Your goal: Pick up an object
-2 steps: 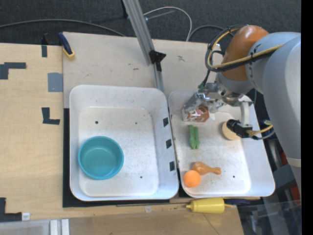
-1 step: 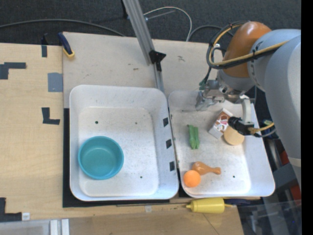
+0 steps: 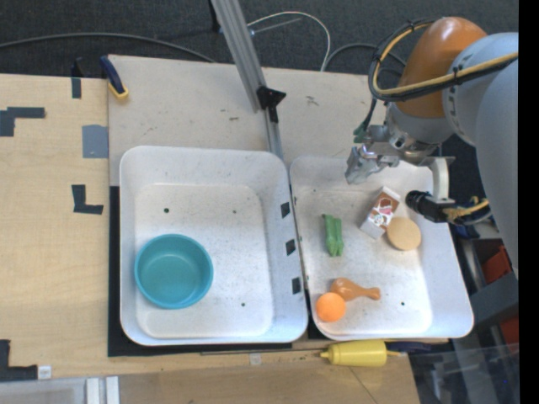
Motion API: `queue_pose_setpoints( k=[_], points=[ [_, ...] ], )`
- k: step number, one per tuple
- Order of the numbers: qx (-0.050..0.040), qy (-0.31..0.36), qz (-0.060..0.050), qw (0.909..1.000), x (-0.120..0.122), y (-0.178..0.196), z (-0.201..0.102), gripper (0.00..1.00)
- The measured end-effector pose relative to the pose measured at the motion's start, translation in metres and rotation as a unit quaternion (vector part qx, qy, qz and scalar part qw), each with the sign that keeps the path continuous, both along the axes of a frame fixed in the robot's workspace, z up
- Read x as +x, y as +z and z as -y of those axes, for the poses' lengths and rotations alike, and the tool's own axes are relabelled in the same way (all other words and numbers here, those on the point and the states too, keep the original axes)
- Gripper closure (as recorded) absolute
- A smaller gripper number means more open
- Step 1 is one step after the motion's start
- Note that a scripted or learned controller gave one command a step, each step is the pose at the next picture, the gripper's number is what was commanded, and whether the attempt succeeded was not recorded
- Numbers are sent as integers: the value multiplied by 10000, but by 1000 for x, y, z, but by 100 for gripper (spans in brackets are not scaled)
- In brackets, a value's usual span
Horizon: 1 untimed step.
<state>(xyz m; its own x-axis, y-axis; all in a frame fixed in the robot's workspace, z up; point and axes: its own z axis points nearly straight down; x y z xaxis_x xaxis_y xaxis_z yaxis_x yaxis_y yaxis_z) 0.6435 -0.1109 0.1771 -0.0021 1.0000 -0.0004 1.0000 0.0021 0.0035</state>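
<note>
Nothing lifted yet: end effector (image 3: 364,165), grip state impossible to tell, poised over right bin's (image 3: 442,310) far edge, small carton (image 3: 381,212) nearby.

Even, diffuse overhead light, no hard shadows. White bins (image 3: 210,162) slightly blown out, mild glare along rims. Overall soft, low-res; gripper (image 3: 364,165) looks blurred, possibly motion. Dark floor past bench's far edge underexposed.

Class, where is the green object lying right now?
The green object lies in the right bin, near its left wall, above the orange ball.
</note>
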Motion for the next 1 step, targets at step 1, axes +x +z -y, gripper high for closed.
queue_pose_setpoints(
  k=[1],
  points=[
    [1,-2,-6,10000,1,30,0,100]
  ],
)
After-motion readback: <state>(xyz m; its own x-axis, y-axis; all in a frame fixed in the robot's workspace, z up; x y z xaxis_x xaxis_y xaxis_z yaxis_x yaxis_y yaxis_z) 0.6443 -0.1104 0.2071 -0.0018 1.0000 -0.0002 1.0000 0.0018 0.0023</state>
